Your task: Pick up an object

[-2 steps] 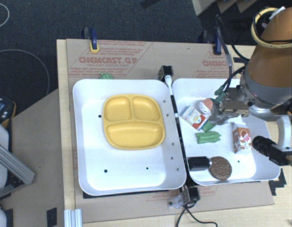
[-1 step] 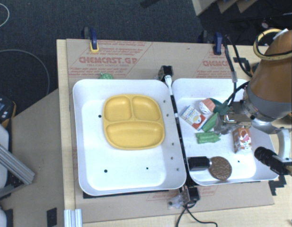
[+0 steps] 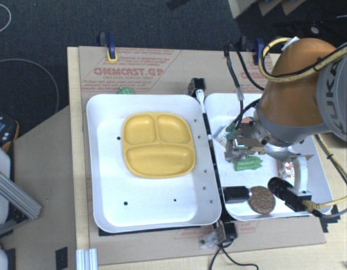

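Observation:
My gripper [image 3: 239, 144] hangs low over the left part of the right bin [image 3: 218, 107], under the grey and orange arm. A green toy-like object [image 3: 248, 163] lies in the bin just below and right of the gripper, close to it. A small teal piece [image 3: 231, 130] shows at the gripper's upper left edge. I cannot make out anything held. A brown round disc [image 3: 262, 200] and a flat black block [image 3: 236, 193] lie near the bin's front edge. A white and red wrapped item [image 3: 289, 171] lies to the right.
The left bin [image 3: 106, 196] holds a yellow divided plate [image 3: 158, 144] in its upper middle. A ridge where the two bins meet [image 3: 210, 151] runs just left of the gripper. The arm's bulk covers the right bin's upper right part.

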{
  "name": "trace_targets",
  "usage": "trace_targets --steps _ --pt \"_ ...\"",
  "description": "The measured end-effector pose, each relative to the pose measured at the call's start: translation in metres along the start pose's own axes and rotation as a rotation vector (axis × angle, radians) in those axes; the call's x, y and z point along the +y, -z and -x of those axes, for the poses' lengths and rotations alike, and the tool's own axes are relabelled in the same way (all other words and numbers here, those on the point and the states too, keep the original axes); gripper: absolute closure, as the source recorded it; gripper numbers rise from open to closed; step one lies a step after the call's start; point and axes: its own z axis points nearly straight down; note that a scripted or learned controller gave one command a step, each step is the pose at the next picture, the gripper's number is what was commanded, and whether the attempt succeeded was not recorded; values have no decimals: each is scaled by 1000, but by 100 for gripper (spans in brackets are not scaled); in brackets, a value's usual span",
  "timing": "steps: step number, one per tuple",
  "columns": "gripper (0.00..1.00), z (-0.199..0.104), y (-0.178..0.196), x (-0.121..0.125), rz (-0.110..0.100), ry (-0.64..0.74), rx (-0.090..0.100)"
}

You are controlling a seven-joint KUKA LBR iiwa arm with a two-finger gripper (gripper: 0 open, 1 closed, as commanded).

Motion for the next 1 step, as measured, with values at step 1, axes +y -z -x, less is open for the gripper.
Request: trace_targets --steps 1 --pt "100 39 139 1 23 -9 -4"
